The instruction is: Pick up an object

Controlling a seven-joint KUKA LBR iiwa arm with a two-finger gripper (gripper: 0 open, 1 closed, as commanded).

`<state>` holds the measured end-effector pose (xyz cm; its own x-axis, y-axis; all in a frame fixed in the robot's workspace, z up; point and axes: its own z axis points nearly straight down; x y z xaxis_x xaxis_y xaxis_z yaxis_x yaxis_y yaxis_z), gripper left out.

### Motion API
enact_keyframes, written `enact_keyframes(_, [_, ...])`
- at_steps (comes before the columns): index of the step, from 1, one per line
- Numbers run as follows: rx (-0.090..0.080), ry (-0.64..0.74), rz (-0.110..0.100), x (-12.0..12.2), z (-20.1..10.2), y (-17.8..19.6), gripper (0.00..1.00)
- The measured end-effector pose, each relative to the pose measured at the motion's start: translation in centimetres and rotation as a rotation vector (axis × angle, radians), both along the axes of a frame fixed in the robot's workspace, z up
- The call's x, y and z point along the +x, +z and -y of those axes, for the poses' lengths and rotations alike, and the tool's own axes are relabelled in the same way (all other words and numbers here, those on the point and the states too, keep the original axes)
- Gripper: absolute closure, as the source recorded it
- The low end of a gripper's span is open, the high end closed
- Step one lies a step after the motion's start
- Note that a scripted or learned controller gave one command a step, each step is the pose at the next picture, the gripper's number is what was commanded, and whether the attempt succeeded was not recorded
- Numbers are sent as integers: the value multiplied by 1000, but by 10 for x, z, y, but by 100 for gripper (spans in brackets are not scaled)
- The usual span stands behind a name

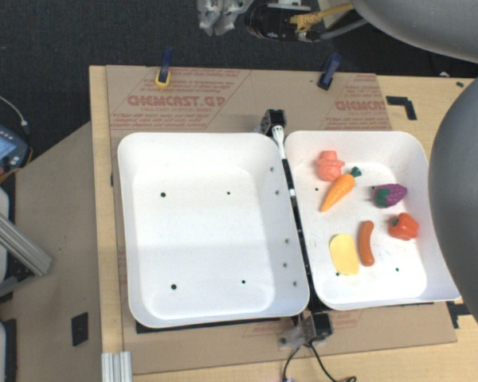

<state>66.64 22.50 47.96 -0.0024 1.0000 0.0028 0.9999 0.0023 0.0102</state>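
One fixed camera is set above the desk [223, 94], looking down at a slant. Both white bins are framed: left bin [143, 293] at centre, right bin [410, 289] toward the right edge. The arm [462, 173] is cropped at upper right. Medium range.

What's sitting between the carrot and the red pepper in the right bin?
In the camera view, the purple eggplant lies between the carrot and the red pepper, slightly above their line.
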Motion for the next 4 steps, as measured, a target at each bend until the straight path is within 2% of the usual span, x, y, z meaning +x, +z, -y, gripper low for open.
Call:
enact_keyframes(1, [-6,-3,-19,-1,1,-88,100])
enact_keyframes(2, [0,0,-1,0,0,-17,100])
enact_keyframes(3, [-5,-3,-18,-1,0,-113,100])
enact_keyframes(4, [0,0,0,0,0,-25,100])
